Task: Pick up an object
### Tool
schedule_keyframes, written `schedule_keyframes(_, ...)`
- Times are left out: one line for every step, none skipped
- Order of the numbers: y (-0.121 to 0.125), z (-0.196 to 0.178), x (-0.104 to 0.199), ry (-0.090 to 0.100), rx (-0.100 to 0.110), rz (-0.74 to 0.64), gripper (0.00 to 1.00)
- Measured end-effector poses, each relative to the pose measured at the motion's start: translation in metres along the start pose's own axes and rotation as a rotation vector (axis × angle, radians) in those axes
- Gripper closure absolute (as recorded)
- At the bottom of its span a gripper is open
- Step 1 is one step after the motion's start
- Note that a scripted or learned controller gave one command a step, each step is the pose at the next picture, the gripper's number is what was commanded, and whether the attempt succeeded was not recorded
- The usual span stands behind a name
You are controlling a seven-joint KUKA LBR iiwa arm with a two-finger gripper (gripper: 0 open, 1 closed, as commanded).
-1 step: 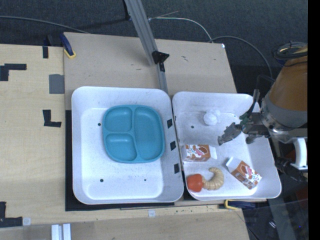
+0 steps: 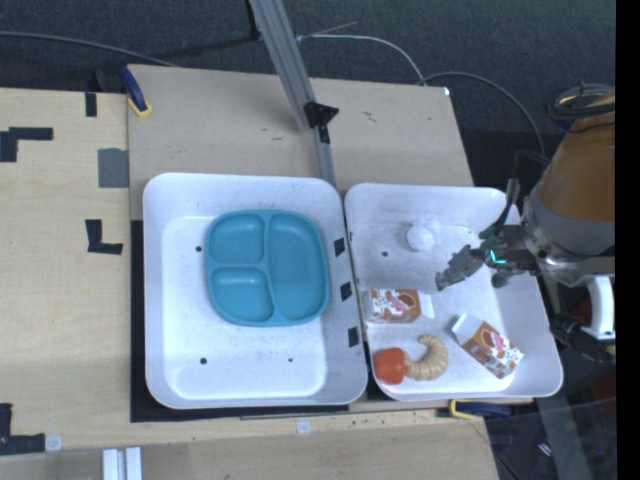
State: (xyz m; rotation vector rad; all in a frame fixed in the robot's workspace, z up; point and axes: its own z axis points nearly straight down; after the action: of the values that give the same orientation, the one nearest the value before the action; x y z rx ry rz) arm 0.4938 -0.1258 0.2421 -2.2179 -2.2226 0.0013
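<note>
Hovering over the right bin [image 2: 520,298], my gripper [image 2: 462,268] hangs above a snack packet [image 2: 394,305], positioned for a pick; its grip state is unclear.

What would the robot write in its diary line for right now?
gripper: above right bin, nothing seen held | nearest: white ball | blue plate: left bin

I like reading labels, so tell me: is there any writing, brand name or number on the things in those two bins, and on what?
No text can be read here.
Flat packet: red and white print, too blurred to read.
Small carton: red and white print, too small to read.
Blue divided plate: no marking visible.
</note>
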Motion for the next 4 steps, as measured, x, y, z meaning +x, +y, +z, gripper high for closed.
schedule_keyframes(0.004,0.047,0.007,0.000,0.005,0.001,0.00)
schedule_keyframes(0.001,0.091,0.005,0.001,0.005,0.002,0.00)
schedule_keyframes(0.008,0.130,0.007,0.000,-0.012,0.000,0.00)
schedule_keyframes(0.009,0.120,0.007,-0.002,-0.017,0.001,1.00)
